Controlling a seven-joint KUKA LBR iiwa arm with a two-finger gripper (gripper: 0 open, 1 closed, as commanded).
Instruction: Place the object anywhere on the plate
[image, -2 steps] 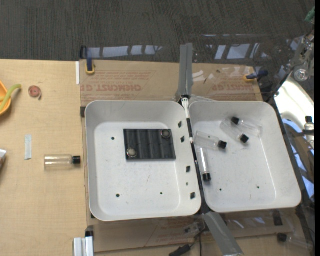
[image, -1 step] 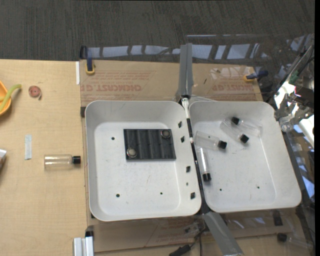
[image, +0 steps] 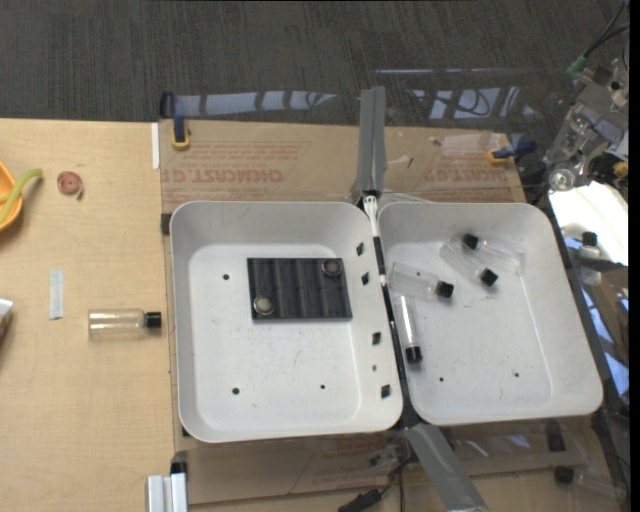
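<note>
Since the clear vials (image: 420, 281) with black caps all lie in the right bin (image: 560, 300), none of them on the plate (image: 300, 290), the task looks not yet begun: picking, carrying across and setting down are all left to do. There seem to be four of these slim, glassy tubes, lying on their sides, two near the far middle of the bin and two close to its left wall. They are smooth and round, so likely to roll or slip. The plate sits in the left bin (image: 200, 380), well apart from them. It is a dark, ribbed rectangle, matte, with two small round pieces (image: 331, 267) on it. Both bins are shallow, glossy white with rounded corners, and rest on brown cardboard (image: 260, 165). On the pale wooden bench (image: 90, 400) to the left lies a wider spare vial (image: 120, 321). Metal hardware at the far right looks to be the gripper (image: 590, 120); whether it is clenched or released cannot be told.
</note>
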